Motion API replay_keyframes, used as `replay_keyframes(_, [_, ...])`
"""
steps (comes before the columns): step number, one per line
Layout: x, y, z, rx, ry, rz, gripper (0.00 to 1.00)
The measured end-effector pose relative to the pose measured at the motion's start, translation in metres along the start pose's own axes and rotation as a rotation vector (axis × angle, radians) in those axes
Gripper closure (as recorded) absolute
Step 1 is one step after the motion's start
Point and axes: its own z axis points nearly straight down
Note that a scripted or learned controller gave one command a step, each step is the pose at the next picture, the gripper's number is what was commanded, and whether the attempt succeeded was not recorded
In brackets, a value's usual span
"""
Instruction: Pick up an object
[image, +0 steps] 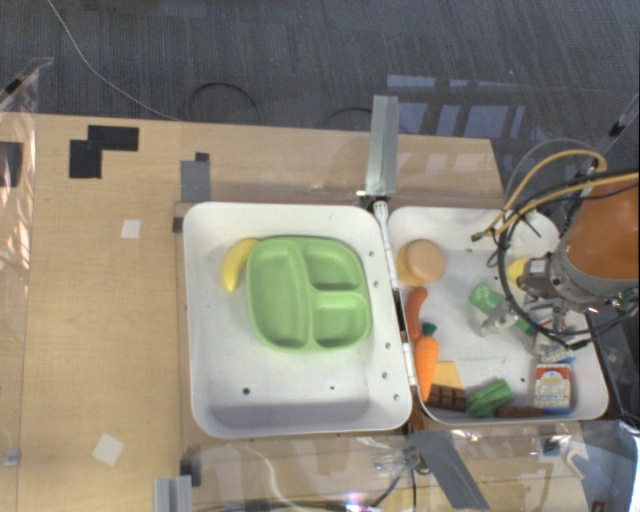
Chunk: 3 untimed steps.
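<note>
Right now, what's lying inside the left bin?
The left bin holds a green divided plate with a banana against its left edge, partly tucked under the rim. Whatever else lies beneath the plate is covered.

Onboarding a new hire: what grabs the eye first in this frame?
The green divided plate in the middle of the left bin, with a banana beside its left rim. Then the grey arm with its orange band over the right bin, above a clutter of toy food including a carrot.
</note>
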Motion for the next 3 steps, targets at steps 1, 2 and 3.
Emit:
replay_keyframes(1, [-0.028, -0.051, 0.002, 0.000, 0.002, -0.061, 0.00])
replay_keyframes(2, [-0.038, -0.031, 0.001, 0.000, 0.003, -0.221, 0.00])
replay_keyframes(3, [-0.002, 0.001, 0.000, 0.001, -0.003, -0.376, 0.00])
